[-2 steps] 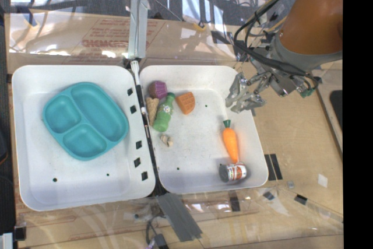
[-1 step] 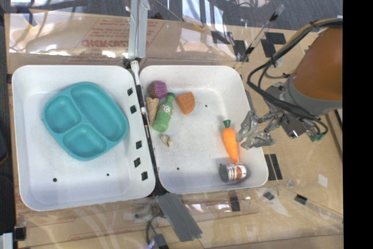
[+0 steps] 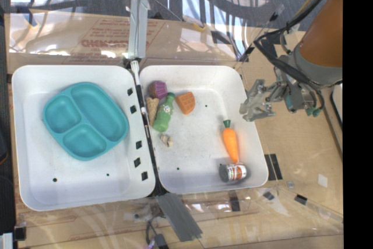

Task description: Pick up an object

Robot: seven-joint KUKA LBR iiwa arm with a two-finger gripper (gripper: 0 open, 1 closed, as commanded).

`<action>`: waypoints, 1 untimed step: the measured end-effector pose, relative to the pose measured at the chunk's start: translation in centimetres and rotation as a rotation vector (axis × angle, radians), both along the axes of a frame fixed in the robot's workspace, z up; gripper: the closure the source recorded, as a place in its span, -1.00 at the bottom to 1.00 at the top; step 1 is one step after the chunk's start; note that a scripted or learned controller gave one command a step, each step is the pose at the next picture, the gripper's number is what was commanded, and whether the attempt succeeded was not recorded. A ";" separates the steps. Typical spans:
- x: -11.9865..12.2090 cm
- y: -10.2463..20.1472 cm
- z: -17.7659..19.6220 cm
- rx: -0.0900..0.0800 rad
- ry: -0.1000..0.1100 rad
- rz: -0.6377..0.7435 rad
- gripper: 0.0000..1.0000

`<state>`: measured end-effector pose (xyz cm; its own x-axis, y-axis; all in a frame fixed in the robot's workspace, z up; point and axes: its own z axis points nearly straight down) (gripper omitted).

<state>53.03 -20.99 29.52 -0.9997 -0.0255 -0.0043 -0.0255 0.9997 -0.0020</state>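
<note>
Camera view, bench with two white bins side by side.

Pincer (image 3: 256, 107): hangs just outside the right rim of the right bin (image 3: 247, 99), about halfway along that edge, nothing between its fingers. Whether it is spread or pressed together, I cannot tell; the metal parts blur into one grey cluster.

Carrot (image 3: 230, 141): nearest thing to the pincer, so the likely pick. Lies inside the right bin near its right edge, toward the near right corner, inward of and nearer the front rim than the pincer. Long axis runs roughly along that right edge, green top pointing to the far side. Orange, tapered, smooth, toy-like.

Small can (image 3: 233, 172): on its side just beyond the carrot's blunt end, close to it, at the near right corner.

Green bottle (image 3: 164, 114), purple piece (image 3: 157, 89), orange block (image 3: 186, 102): clustered by the right bin's left wall.

Teal divided plate (image 3: 85, 119): in the left bin.
</note>
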 end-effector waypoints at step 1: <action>-3.2 0.0 -2.4 0.001 0.005 0.154 1.00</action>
